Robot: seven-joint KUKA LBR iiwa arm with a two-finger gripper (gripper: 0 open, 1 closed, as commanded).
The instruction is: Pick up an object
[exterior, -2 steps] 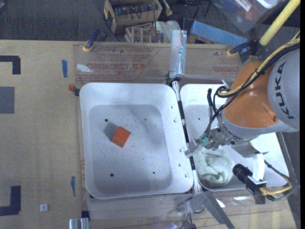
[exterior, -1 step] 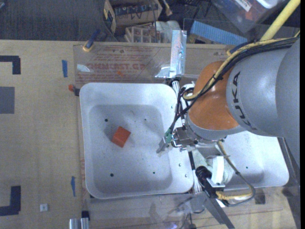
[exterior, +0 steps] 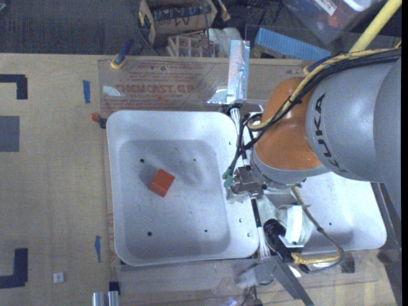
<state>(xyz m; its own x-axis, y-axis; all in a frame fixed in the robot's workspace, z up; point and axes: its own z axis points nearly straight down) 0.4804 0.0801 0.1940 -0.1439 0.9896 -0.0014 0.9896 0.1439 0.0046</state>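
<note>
A small orange-red block (exterior: 162, 183) lies alone on the floor of the left bin (exterior: 121, 171), left of its middle. The arm's orange band and grey wrist hang over the seam between the two bins. The gripper (exterior: 245, 182) sits under the wrist at the left bin's right rim, well to the right of the block and apart from it. The wrist hides most of the gripper. Nothing can be seen held in it.
The arm covers most of the right bin (exterior: 360, 231). Cables and a black-and-white fitting (exterior: 280, 229) hang near the front rim between the bins. A clear plastic sheet (exterior: 159, 88) lies behind the left bin. Boxes and clutter stand beyond the bench.
</note>
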